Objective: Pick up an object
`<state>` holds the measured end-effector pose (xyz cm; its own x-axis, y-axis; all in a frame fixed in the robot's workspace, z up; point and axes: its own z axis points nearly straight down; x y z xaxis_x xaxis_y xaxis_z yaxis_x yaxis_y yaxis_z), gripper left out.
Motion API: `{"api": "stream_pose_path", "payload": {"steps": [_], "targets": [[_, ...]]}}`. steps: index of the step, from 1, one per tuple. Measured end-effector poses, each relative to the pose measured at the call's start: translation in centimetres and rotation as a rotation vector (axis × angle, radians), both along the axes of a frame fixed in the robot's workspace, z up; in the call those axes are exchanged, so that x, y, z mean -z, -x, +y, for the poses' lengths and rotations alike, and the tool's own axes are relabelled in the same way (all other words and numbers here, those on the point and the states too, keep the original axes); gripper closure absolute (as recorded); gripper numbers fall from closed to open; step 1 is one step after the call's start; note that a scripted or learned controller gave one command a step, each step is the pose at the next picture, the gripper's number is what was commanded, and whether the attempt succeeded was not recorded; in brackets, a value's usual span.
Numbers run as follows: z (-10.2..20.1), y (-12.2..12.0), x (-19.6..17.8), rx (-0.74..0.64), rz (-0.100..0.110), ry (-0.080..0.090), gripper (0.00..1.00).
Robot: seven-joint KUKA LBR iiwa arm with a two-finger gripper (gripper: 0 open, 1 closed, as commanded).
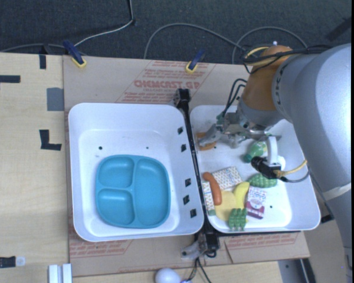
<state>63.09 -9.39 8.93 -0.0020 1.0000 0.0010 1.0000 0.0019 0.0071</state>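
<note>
Camera view: I see my end effector low in the right bin, near its top left corner. I cannot tell if it is open or closed. The toy food pile lies just below it. The blue tray sits far left.
</note>
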Motion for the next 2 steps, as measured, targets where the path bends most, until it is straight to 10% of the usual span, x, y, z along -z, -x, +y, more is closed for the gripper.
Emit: {"api": "stream_pose_path", "payload": {"steps": [1, 2], "targets": [[0.1, -3.4, 0.4, 0.000, 0.005, 0.001, 0.00], [0.1, -3.5, -0.7, -0.001, 0.005, 0.003, 1.00]]}}
